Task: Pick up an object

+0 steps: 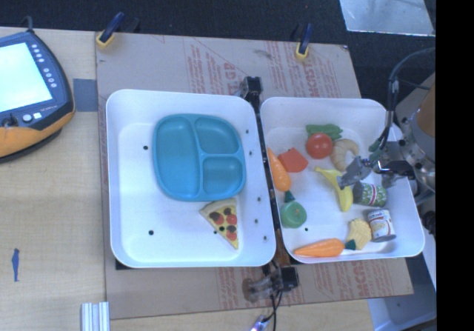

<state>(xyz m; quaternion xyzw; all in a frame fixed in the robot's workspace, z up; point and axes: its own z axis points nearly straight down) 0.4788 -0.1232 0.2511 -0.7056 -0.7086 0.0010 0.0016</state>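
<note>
You see the tool low over the right shallow white plastic bin, near its right wall; I cannot tell its state. It sits just beside the yellow plastic banana and small green-labelled can.

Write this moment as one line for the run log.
arm: over right bin | gripper: beside banana, above small can | grasp: not confirmed | left bin: blue plate, pizza slice

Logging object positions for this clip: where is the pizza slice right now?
The pizza slice lies in the left bin, near its lower right corner, just below the blue divided plate.
</note>
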